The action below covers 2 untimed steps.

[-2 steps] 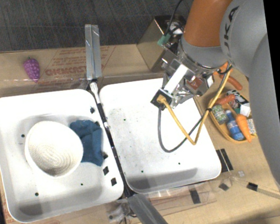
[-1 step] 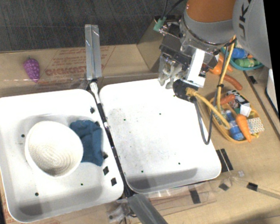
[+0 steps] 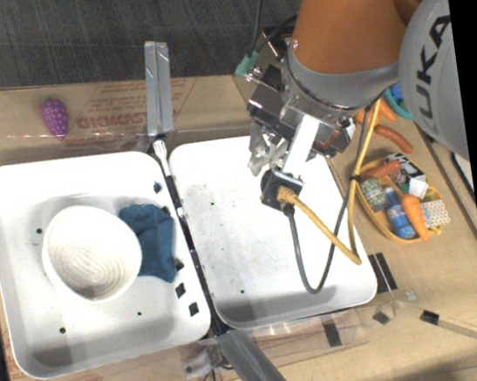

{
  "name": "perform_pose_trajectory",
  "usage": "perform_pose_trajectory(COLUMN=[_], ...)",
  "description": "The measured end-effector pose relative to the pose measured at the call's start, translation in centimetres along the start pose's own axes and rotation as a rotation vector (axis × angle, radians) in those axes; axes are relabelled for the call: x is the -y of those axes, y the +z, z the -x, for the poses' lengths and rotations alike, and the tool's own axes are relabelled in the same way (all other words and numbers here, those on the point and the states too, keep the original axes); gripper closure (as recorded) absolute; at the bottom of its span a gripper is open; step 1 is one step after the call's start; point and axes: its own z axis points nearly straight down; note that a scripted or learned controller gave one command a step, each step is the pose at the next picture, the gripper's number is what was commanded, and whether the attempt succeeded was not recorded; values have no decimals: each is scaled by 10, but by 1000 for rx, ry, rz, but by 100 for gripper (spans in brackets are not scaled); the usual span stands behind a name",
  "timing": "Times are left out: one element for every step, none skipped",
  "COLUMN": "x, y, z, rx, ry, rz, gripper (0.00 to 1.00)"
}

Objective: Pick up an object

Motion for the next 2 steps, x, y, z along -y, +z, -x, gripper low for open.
perform_pose_trajectory(x=[-11, -11], y=[94, 94], z=[-17, -17], rx=[5, 5], ry=[-306, -306], rz=[-3, -2], gripper=[100, 0])
